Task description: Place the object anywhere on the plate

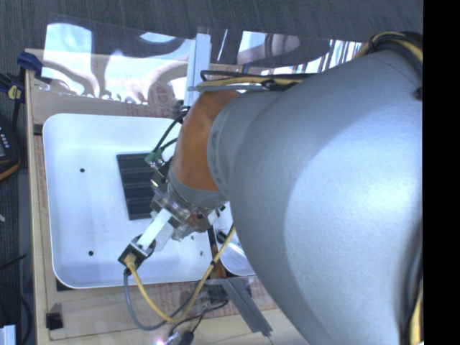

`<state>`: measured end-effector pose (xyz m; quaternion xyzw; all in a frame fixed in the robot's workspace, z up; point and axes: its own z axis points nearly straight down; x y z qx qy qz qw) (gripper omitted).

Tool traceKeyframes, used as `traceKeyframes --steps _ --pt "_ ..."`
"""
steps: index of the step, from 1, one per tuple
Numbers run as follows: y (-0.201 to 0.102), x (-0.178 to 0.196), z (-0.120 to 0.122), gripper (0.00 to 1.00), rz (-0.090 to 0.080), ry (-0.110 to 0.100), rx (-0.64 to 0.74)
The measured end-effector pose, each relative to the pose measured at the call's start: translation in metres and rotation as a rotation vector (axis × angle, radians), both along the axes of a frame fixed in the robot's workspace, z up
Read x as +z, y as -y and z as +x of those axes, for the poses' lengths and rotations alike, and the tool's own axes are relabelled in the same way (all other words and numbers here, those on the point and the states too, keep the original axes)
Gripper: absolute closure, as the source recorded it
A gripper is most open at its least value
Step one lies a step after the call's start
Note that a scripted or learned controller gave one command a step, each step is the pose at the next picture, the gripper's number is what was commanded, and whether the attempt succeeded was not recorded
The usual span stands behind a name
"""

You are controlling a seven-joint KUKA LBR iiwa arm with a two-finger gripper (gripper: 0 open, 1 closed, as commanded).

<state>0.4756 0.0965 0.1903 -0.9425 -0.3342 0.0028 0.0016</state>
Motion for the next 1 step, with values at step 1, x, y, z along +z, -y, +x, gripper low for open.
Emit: traceKeyframes --steps 1 --pt "-0.0528 -0.0499 -0.0016 1.00 -0.002 -0.006 -0.155"
